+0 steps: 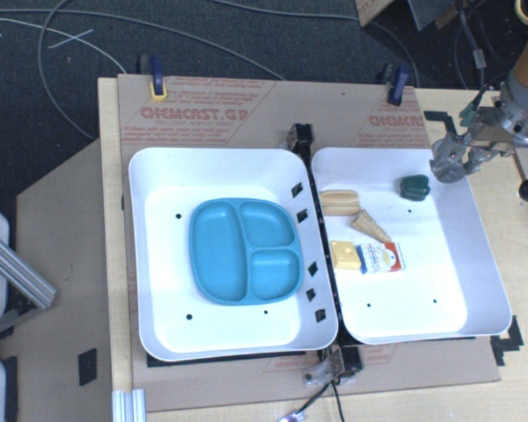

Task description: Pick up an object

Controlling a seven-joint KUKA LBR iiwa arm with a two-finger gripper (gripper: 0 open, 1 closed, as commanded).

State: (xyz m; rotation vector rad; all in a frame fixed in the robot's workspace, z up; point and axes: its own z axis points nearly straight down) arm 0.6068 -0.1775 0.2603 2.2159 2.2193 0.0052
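White and shallow, the two bins sit side by side on the brown worktop (246,385). Nearest to us, low in the right bin (422,310), lies a small packet (367,257) with yellow, blue and red on it. Just past it is a tan wedge (370,227), and a little farther back a tan block (340,202) like a bit of bread. The left bin (158,262) holds a blue plate (245,251) with three parts to it. Farther back in the right bin, close to its far right corner, sits a small dark green lump (414,186), well apart from the tan things.

Farthest back, at the right bin's far right edge, the tool (447,163) hangs just beside the green lump. I cannot tell if it is apart or together, because it is grey and blurry. Nothing seems to be in it.

I think the arm is at the reaching step, and the picking up is not yet done. The green lump looks like the nearest thing to pick. Next, the tool needs to move a bit left over the lump, go down around it, and squeeze.
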